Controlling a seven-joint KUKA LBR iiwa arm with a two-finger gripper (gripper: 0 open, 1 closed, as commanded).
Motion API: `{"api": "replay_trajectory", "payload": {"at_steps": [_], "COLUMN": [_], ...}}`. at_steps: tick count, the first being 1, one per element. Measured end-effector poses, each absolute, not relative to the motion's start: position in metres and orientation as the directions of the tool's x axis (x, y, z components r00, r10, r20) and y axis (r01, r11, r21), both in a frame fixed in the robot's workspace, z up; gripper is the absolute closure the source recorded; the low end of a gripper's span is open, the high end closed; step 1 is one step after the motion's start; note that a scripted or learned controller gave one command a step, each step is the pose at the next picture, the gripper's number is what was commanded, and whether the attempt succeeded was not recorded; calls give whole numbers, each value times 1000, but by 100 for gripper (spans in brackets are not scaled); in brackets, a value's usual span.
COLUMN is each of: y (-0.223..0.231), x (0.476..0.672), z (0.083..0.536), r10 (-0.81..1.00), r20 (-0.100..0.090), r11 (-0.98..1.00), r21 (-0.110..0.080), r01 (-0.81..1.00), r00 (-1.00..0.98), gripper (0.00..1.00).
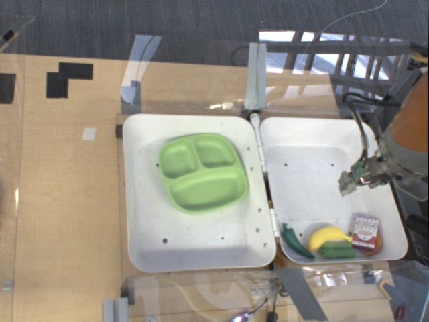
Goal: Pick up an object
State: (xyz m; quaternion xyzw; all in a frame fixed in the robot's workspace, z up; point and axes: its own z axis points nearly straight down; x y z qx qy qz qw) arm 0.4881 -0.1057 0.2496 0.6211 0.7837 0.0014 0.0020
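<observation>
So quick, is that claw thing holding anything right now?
Gripper: cannot be told whether open or closed; nothing shows between its tips. It hangs over the right bin, apart from the banana.

- The arm [409, 123] has a broad orange band above the wrist, with grey casing just below it.
- A black cable [362, 134] curves along the wrist section.
- The pincer [350, 182] is small and grey metal, with a reddish spot beside green on its body.

No legible text anywhere.
</observation>
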Motion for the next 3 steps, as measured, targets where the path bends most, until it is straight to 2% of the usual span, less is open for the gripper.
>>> {"api": "replay_trajectory", "payload": {"at_steps": [1, 2, 3], "y": [-100, -153, -70], "x": [493, 494, 488], "z": [93, 93, 185], "r10": [977, 967, 998], "r20": [-5, -10, 0], "r11": [215, 256, -68], "r21": [18, 21, 5], "r01": [976, 966, 998], "r00": [-215, -256, 68], "gripper": [100, 100, 100]}}
